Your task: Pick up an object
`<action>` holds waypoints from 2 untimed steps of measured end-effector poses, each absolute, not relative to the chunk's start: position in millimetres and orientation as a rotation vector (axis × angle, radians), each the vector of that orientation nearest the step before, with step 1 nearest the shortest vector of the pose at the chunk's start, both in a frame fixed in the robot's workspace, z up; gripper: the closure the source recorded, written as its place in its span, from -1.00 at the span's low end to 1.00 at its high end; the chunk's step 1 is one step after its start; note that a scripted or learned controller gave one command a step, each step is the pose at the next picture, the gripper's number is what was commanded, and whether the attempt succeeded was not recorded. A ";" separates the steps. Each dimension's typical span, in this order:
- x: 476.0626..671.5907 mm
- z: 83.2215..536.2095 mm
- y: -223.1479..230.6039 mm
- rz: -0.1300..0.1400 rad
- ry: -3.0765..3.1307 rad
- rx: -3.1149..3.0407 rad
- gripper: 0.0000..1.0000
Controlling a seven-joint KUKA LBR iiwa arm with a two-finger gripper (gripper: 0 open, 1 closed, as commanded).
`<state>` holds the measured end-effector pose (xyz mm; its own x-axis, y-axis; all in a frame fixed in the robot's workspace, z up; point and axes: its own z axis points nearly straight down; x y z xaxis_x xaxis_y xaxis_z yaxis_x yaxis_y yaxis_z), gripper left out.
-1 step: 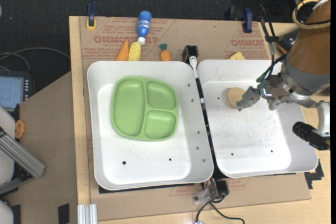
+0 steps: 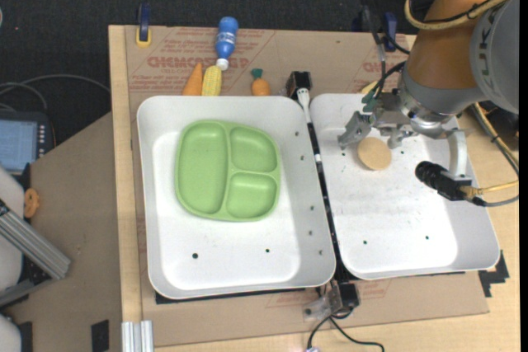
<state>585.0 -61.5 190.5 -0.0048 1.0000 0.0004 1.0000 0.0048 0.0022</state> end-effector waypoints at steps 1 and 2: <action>571.9 176.4 -139.8 -0.003 2.217 2.229 -1.00; 624.7 79.6 -111.0 0.001 2.226 2.217 -1.00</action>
<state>624.7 -111.0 79.6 -0.0039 1.0000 0.0004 1.0000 0.0039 0.0002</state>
